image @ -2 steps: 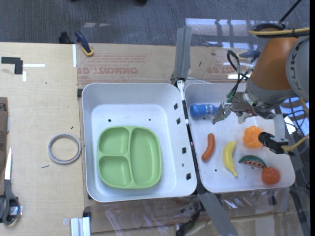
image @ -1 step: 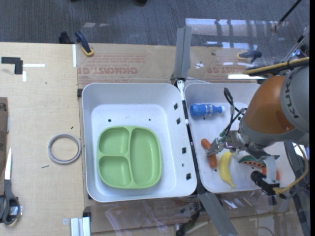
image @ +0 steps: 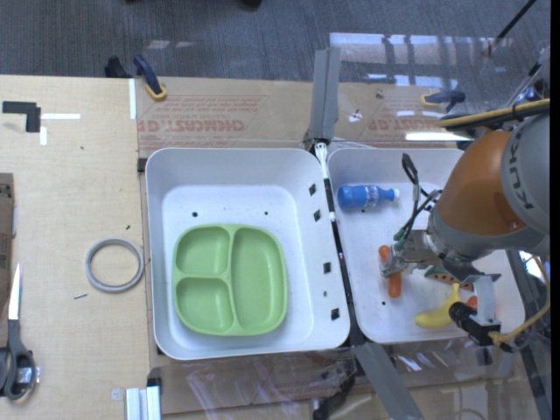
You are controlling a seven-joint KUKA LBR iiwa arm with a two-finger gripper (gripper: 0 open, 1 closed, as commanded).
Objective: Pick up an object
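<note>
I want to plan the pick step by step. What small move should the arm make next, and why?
Probably lower the tool straight down a little. It hangs in the right bin right over the carrot, while the banana and the blue bottle lie farther off.

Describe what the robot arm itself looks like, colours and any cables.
The arm is grey with a wide orange band above the wrist. Thin dark cables loop beside it, and a yellowish cable trails near its base. The tool is small, metallic grey and dark.
</note>
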